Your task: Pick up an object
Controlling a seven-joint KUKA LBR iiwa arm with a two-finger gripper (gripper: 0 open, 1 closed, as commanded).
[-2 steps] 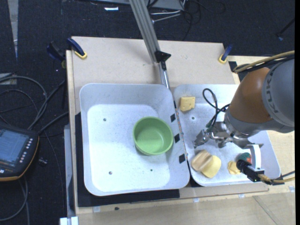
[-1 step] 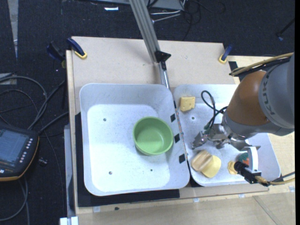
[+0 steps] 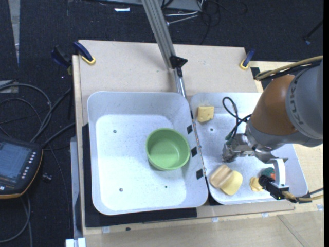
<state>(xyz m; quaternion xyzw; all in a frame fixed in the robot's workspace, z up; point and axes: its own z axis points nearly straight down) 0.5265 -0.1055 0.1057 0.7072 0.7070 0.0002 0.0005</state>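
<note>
My gripper (image 3: 231, 153) is down in the right bin (image 3: 216, 133), near its front half. Just in front of it lies a pale yellow and tan lump (image 3: 226, 179), close to the gripper tip but apart from it. A small yellow piece (image 3: 255, 183) rests further right near the bin's front edge. A yellow cube (image 3: 205, 113) sits at the back left of the same bin. In the left bin (image 3: 118, 138), a green bowl (image 3: 167, 148) stands upright towards the right side. I see nothing between the gripper's tips.
The two bins meet along a ridge with black clips (image 3: 194, 151). A slanted metal pole (image 3: 162, 32) rises from the bench behind the bins. The arm's grey and orange body (image 3: 288, 109) hangs over the right bin's right half.
</note>
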